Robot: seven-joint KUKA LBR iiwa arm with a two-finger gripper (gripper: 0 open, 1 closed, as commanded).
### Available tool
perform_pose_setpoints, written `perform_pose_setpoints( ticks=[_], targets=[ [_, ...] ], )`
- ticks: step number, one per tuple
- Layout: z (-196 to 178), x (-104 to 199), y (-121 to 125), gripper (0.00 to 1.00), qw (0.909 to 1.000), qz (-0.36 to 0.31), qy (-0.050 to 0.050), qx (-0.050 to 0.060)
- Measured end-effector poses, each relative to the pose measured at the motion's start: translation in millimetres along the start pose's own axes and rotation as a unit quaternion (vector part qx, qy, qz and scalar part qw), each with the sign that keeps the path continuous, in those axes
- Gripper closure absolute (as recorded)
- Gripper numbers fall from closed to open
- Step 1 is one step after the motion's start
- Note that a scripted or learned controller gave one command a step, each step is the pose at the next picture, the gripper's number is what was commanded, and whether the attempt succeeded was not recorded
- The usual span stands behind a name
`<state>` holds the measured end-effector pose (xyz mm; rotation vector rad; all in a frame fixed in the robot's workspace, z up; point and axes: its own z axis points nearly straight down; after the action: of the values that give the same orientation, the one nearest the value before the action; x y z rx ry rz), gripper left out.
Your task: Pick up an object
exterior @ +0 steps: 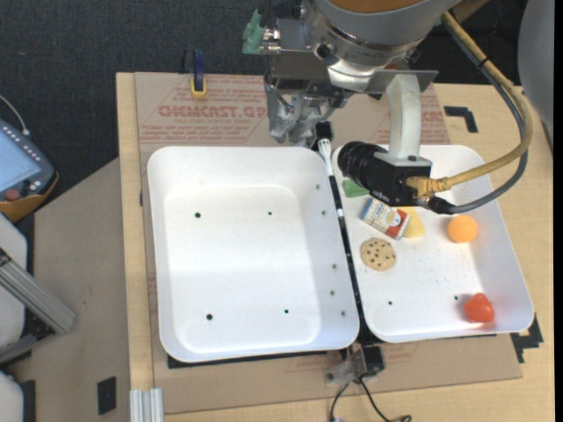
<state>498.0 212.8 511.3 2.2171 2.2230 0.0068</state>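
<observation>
The gripper (299,121) hangs over the far rim where the two bins meet, its fingers blurred against the cardboard (220,108). The left bin (176,236) spreads below and to its left. Below and to its right, in the right bin (506,275), lie a small carton (387,218), a cookie (378,254), an orange ball (462,229) and, farthest off, a red ball (478,308). A yellow hose (501,152) curves to its right.

A single fixed camera looked down at a slant on both white bins (176,262), close enough that the arm (378,7) overflowed the top edge.
</observation>
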Motion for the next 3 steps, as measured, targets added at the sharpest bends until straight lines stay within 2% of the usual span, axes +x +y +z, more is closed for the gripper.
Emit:
perform_pose_setpoints(
  ticks=[1, 2, 3],
  targets=[
    [85.5, 11.6, 46.5, 1.00, 1.0000, 0.002, -0.003, 0.007],
    [174.0, 9.9, 103.6, 1.00, 1.0000, 0.003, -0.003, 0.007],
    [189.9, 10.5, 36.5, 1.00, 1.0000, 0.000, -0.002, 0.007]
  ],
)
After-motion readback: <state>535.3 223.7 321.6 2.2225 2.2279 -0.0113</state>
